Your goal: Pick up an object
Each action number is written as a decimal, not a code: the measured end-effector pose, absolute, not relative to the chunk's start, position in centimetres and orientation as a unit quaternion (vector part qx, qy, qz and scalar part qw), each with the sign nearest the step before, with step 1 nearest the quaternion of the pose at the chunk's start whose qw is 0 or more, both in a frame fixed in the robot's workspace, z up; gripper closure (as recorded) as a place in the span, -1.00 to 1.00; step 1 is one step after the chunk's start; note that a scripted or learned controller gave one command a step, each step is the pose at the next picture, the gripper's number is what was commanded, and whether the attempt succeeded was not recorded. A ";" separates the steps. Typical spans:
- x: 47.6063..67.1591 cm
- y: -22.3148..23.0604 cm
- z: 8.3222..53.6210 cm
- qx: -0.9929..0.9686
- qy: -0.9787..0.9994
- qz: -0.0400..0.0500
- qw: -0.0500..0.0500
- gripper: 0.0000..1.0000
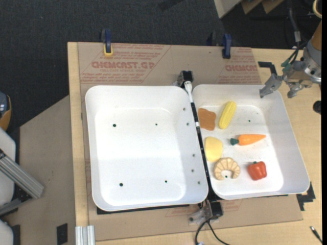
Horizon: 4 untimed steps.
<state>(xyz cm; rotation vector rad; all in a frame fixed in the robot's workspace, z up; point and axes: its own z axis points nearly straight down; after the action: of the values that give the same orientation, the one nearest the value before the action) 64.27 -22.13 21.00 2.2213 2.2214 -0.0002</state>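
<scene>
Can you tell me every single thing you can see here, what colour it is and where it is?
bins: 2, white, side by side on the bench
corn: 1, yellow, right bin, far part
brown piece: 1, orange-brown, right bin, beside the corn
carrot: 1, orange, right bin, middle
yellow piece: 1, pale yellow, right bin, by the divider
croissant: 1, tan, right bin, near part
pepper: 1, red, right bin, near part
clamps: 2, blue, bench's far edge
gripper: 1, grey, over the right bin's far right corner
</scene>
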 end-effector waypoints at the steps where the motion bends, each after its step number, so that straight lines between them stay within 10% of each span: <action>1: 65.4 -21.5 7.8 0.705 0.709 0.003 -0.011 -1.00; 2: 65.6 -22.0 9.6 0.705 0.709 0.001 -0.001 1.00; 4: 60.2 -21.5 26.5 0.707 0.707 0.001 0.003 1.00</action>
<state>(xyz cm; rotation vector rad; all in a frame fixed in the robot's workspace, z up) 60.22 -21.49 26.51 2.2165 2.2176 0.0042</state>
